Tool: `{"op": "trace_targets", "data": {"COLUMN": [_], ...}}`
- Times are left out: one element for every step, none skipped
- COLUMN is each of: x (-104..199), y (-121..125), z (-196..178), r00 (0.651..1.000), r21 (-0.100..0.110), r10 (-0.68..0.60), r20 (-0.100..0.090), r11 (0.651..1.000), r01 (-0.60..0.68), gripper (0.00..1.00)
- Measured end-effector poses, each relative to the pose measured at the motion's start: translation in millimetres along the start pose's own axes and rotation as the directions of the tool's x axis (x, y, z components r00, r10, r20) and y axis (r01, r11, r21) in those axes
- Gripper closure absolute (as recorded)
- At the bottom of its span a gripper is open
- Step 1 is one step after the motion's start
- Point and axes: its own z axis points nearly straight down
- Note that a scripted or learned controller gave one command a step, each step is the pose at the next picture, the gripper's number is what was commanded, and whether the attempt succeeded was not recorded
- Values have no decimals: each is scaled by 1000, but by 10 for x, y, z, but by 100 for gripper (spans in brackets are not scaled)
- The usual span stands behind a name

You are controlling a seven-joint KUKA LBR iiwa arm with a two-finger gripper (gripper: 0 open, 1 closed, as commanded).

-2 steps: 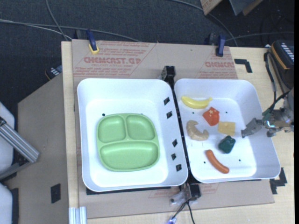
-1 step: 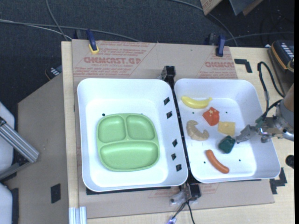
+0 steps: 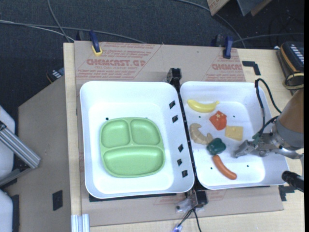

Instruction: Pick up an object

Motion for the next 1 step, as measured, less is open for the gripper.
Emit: {"op": "trace_targets", "data": {"x": [4], "y": [0], "z": [4], "r00": [1000], "r21": [-4], "r10": [0], "r20": [2], "r11": [1000], "r01": [0], "gripper": [0]}}
